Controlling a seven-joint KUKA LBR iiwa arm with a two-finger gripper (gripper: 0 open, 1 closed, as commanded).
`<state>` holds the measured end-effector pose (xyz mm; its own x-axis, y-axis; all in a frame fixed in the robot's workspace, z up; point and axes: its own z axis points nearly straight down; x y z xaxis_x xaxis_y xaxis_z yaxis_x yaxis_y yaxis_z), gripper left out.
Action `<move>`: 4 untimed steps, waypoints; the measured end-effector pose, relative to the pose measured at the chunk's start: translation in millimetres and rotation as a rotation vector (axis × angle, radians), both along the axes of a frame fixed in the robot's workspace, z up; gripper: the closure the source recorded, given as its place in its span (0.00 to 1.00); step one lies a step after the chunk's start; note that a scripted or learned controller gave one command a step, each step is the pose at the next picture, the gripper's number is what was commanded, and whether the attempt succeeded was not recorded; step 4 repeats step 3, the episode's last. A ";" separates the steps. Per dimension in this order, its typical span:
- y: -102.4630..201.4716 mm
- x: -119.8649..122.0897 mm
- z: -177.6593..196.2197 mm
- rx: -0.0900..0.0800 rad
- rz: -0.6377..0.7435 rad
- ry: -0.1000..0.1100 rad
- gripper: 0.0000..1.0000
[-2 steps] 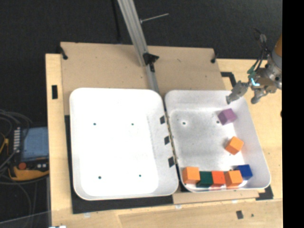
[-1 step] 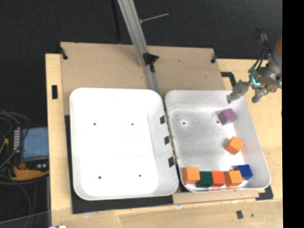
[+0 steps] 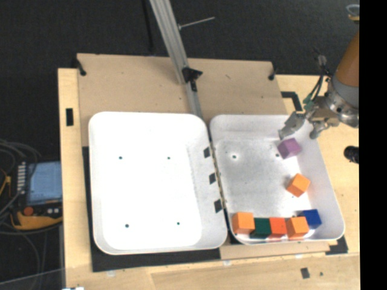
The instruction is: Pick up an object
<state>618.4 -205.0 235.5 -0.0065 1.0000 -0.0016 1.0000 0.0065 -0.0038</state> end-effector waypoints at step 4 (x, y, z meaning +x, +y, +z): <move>-7.2 -9.0 -82.8 -0.001 -0.010 -0.010 1.00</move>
